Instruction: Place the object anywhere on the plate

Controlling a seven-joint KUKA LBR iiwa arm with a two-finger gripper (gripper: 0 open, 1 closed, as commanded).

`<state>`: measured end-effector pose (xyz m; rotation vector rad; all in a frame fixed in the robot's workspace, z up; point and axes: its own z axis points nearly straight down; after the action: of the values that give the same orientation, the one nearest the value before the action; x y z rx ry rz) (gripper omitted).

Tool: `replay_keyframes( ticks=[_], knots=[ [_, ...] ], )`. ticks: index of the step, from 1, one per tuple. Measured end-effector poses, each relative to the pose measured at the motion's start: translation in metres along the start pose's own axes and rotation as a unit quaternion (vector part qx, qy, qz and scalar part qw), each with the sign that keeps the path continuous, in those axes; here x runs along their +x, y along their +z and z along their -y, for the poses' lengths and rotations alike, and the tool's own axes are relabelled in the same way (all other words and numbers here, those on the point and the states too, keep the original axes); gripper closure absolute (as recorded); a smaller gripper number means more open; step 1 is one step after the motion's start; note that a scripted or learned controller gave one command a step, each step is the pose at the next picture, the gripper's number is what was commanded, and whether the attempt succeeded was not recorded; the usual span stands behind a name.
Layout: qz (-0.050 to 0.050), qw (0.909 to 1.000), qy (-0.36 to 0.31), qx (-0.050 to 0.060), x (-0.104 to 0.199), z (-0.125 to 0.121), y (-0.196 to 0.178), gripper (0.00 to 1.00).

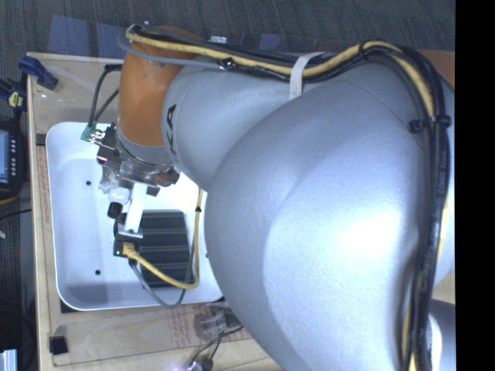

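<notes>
A dark grey ribbed rectangular object (165, 246) is seen lying flat in the shallow white plastic bin (69, 207), toward its near right corner. The two-finger gripper (124, 230) is positioned at the object's left edge; contact and the gripper's state cannot be told. A yellow cable (166, 280) loops across the object. The grey arm with orange band (147, 103) covers the bench's right side. No legible writing is made out.

Bright, even light overhead leaves soft glare on the arm (325, 207) and a slightly soft picture.
</notes>
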<state>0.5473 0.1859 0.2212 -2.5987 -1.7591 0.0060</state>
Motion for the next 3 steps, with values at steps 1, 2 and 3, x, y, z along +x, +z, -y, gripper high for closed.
replay_keyframes(
  ticks=[1,2,3],
  knots=[
    [0.0,0.9419,-0.336,-0.002,-0.002,-0.015,-0.067,1.0],
    [0.001,0.9424,-0.334,0.0,-0.078,0.039,-0.013,1.0],
    [0.002,0.9861,-0.166,0.0,-0.002,0.025,0.125,1.0]
  ],
)
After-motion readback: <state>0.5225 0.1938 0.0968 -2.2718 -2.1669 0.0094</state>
